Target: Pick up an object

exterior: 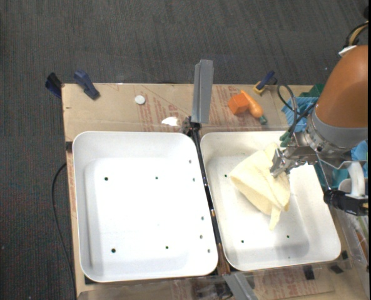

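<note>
Arm (345, 99): it reaches in from the right; it has a smooth rounded orange band and a grey ring under it, and cables hang beside the wrist.
Gripper (280, 167): grey metal, over the upper right part of the right bin, low at the upper edge of the cloth. From this slant it is not possible to tell how far it is open, or if it has hold of the cloth.
Cloth (260, 185): pale yellow, soft, folded into a rough triangle shape with creases. It lies in the right bin, in the middle and toward the right wall; one thin corner points down toward the near side.
Right bin (248, 255): shallow tray of white plastic with rounded corners and small dark holes in the floor.
Left bin (141, 211): the same shape and material, smooth and glossy, with dark holes in the floor; it is just beside the right bin.
Divider post (203, 95): a grey flat metal bar, upright behind the gap between the two bins.
Tabletop (116, 108): a brown cardboard sheet under the bins; blue clamps hold it at the far edge.
Orange object (244, 104): a small plastic thing on the cardboard behind the right bin.
Floor (141, 36): dark grey carpet with fine ribs.
</note>
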Tool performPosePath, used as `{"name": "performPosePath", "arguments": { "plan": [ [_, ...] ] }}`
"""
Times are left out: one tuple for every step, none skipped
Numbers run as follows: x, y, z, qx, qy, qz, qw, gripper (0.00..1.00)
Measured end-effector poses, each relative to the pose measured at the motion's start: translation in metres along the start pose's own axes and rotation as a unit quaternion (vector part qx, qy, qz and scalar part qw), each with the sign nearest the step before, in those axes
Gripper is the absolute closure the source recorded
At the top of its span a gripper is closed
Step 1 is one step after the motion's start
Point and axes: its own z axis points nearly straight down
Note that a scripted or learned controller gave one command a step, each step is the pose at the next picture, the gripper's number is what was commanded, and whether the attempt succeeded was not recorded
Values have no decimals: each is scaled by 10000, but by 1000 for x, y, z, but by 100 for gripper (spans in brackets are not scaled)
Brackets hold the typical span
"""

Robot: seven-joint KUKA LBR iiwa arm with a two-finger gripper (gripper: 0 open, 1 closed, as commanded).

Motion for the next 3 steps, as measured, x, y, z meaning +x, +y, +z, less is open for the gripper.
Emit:
{"name": "performPosePath", "arguments": {
  "plan": [
    [-29, 17, 94, -7, 4, -379, 9993, 0],
    [-66, 40, 96, -20, 1, -467, 9989, 0],
    [-26, 23, 162, -58, -16, -613, 9981, 0]
  ]
}}
